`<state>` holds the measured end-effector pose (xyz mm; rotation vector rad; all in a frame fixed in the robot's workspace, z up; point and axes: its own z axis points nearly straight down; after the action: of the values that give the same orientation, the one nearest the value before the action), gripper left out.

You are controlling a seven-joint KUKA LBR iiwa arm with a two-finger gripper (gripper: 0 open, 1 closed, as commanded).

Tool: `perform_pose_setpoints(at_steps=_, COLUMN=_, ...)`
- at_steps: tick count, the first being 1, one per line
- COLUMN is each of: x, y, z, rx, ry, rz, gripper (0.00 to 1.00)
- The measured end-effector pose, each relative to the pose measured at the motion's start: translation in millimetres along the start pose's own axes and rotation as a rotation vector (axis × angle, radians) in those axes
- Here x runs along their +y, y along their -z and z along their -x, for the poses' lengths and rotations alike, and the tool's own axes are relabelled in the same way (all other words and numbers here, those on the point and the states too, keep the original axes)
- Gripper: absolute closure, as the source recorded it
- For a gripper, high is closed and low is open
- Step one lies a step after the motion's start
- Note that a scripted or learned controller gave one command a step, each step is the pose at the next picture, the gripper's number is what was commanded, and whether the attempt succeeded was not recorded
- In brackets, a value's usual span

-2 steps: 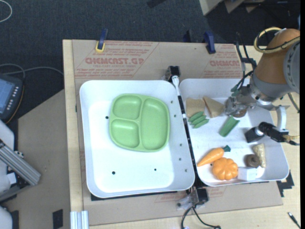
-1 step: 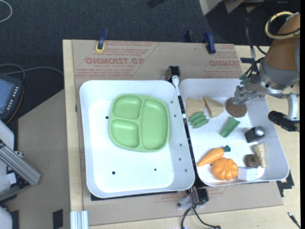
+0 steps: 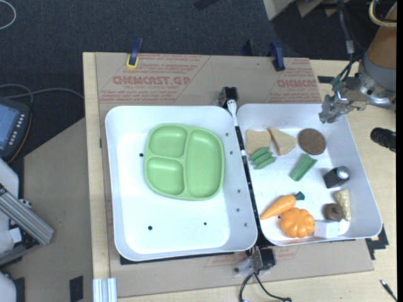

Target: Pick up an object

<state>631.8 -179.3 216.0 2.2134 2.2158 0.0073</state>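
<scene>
The gripper hangs at the far right corner of the right bin, just over its rim, with nothing seen between its tips; whether it is spread or pressed together cannot be told at this size and angle. Above it the grey wrist leads off toward the right edge of the view.

Nearest below it lies a round brown cookie, and just left of that a tan wedge touching a tan bread slice. A green pea pod sits just under the bread, and a green stick lies tilted near the middle of the bin. Further out come a black block, a carrot touching a small pumpkin, and a pale textured piece at the near right. The left bin bears a green divided plate.

No object has been picked yet; the approach seems to be the step in hand. The cookie looks the shortest reach, but it is flat (a pinch may slide off it). The green stick, standing apart from its neighbours, would probably give a cleaner grasp: centre above it, set the closing direction across its short width, then descend straight
</scene>
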Motion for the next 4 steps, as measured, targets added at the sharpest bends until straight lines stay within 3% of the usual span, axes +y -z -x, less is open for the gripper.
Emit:
perform_pose_setpoints(at_steps=1, x=1.0, y=10.0, z=0.1, rx=0.002, ry=0.0, rz=-0.005, gripper=1.0)
perform_pose_setpoints(at_steps=2, x=-21.8, y=-0.1, z=-50.4, rx=0.006, ry=0.004, rz=-0.014, gripper=1.0)
perform_pose_setpoints(at_steps=4, x=-68.6, y=20.0, z=-156.0, rx=0.007, ry=0.005, rz=-0.013, gripper=1.0)
